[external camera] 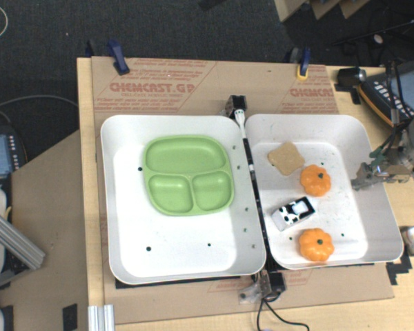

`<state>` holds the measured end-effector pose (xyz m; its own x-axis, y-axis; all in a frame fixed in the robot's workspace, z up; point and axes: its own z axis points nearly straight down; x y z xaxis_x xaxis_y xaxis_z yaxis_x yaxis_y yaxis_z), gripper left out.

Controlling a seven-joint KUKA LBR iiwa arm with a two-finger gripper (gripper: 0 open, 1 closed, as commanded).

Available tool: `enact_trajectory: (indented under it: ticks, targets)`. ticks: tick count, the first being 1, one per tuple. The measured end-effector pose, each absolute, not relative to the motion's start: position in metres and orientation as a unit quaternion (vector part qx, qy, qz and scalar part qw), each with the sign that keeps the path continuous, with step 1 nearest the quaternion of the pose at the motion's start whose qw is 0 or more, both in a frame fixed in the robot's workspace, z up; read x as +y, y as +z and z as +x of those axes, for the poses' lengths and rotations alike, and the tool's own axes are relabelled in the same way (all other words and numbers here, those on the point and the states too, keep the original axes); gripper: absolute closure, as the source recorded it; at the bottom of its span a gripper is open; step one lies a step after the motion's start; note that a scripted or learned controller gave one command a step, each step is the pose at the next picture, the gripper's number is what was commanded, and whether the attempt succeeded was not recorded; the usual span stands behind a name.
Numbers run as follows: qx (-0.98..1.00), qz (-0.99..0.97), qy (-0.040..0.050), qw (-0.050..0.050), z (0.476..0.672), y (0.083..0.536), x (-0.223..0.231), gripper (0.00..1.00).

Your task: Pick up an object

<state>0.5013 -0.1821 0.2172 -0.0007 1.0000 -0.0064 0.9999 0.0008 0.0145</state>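
Nearest my camera, a pumpkin [315, 245] sits at the front of the right bin [345, 131], one of four pieces there: two orange pumpkins, the second [315, 181] further back, a black-and-white block [293, 213] between them, and a tan cookie [286, 158] at the rear. One green tray [188, 175], with three compartments, lies alone in the left bin [117, 185]. Two bins in all share the surface [152, 81], held by two clamps at its far edge.

From my remote station, I see the pincer [367, 178] at the right bin's right wall, near the rear pumpkin but apart from it; I cannot tell how wide it stands, and nothing shows in its hold. Any of the four pieces would serve as the pick.

My worry: a rounded pumpkin could roll or squirt free under an off-centre close, and a descent this close to the wall could catch the rim.
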Motion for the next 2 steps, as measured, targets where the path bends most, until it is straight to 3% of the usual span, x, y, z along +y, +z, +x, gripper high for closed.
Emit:
enact_trajectory:
  ticks: [1, 2]
  targets:
    - [0.705, 0.709, -0.0016, -0.002, 0.478, 0.079, -0.222, 1.0]
    - [0.71, 0.704, 0.0045, 0.006, 0.482, 0.231, -0.143, 1.0]
